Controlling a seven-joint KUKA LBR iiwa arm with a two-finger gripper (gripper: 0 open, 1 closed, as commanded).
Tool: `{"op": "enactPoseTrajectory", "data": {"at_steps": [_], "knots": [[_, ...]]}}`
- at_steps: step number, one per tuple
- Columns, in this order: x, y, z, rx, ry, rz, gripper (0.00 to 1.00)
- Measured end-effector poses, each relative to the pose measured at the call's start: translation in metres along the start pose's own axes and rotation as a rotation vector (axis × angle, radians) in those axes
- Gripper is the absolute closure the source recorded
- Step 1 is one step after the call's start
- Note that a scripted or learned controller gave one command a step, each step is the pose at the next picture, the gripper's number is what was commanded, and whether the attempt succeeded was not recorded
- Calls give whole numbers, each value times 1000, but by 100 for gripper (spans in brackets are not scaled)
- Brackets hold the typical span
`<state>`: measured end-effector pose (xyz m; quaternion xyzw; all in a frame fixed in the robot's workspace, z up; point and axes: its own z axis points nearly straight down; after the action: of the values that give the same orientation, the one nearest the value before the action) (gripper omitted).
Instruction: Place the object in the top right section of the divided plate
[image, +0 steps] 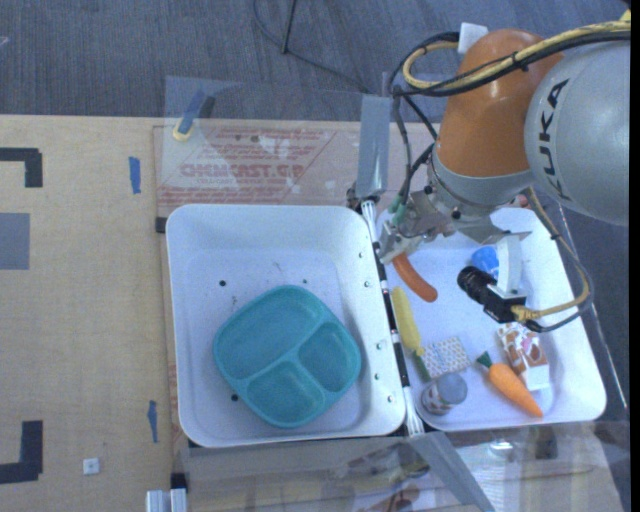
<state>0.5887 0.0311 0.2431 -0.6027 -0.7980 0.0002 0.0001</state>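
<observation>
The claw hangs low over the right bin, close to the wall between the two bins. I cannot tell if the claw is grasping anything, because the arm hides most of it. Just below the claw lies a red-orange sausage, touching it or very nearly so. That looks like the object to move. Below the sausage is a yellow corn cob, lying along the wall. Farther below and away from the claw are a carrot, a small can and a checkered block. The teal divided plate sits in the left bin, down and left of the claw. To do this well, the claw should pinch the sausage across its middle, lift it straight up over the wall, and not bump the corn. Then it should let go over the plate part nearest the claw.
</observation>
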Motion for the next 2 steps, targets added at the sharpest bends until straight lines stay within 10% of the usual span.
{"op": "enactPoseTrajectory", "data": {"at_steps": [1, 2], "knots": [[-1, 1, -11, -5, -1, 3, 100], [-1, 1, -11, -5, -1, 3, 0]]}}
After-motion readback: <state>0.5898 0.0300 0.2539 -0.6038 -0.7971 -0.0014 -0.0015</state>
